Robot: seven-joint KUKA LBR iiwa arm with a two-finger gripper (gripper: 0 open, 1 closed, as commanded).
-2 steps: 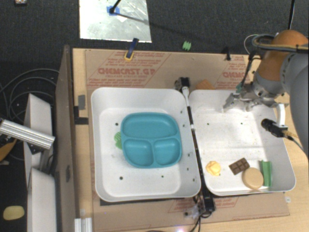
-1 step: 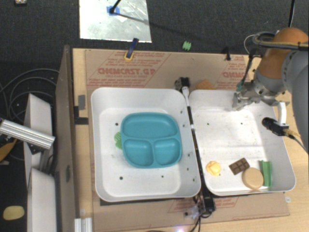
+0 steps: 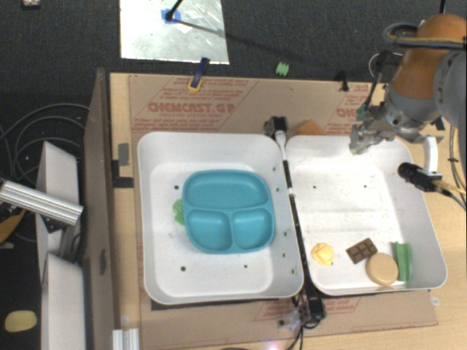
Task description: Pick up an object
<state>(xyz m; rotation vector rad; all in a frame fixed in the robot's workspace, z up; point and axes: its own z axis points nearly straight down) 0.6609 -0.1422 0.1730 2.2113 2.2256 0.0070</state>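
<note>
Hovering over the right bin (image 3: 408, 195), hand (image 3: 360, 146), grip state unclear; board (image 3: 191, 108) lettered "CHEMCAST".

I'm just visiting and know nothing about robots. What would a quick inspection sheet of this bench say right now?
Surface: two white bins, left bin and right bin, on a cardboard sheet.
Job's things: yellow piece, brown block, tan disc, green stick in right bin's near corner.
Clutter: blue divided tray in left bin.
Gripper: gripper above right bin's far edge.
Cables: coiled black cables on floor at left.
Surroundings: dark carpet, silver sheet.
</note>
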